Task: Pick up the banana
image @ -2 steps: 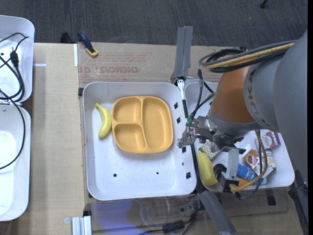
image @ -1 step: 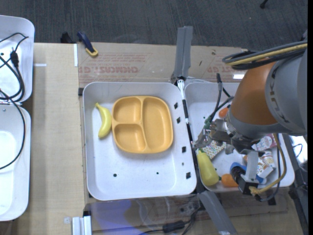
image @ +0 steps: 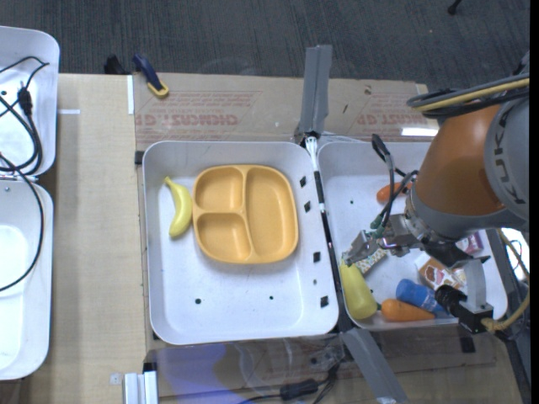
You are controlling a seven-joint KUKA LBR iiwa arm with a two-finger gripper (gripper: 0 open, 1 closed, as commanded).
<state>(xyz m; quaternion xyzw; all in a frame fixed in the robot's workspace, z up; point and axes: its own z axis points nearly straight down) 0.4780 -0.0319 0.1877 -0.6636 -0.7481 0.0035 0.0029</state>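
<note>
The banana (image: 178,208) lies in the left bin (image: 240,318), near that bin's left wall, at about 9 o'clock from the yellow 3-part plate (image: 247,213) and just beside the plate's left edge. Its long axis runs nearly 12 to 6 o'clock, with a slight lean: the thin upper tip points toward 11 o'clock and the thicker lower end toward 6. The curve bows toward the plate, so the hollow side faces the bin wall. Nothing touches it.

The arm (image: 463,171) reaches in from 3 o'clock and hangs over the right bin (image: 337,162), well apart from the banana. The tool (image: 368,249) sits low in the right bin, near the divider between the 2 bins. Whether the tool is spread or pressed together cannot be told at this angle.

In the right bin, a yellow bottle (image: 357,293) lies at about 6 o'clock from the tool, beside an orange carrot (image: 407,311) and a blue piece (image: 414,293). Another orange item (image: 387,194) shows at about 1 o'clock from the tool.

On the desk (image: 93,225), a small blue and yellow clamp (image: 150,76) rests at 11 o'clock from the left bin.
</note>
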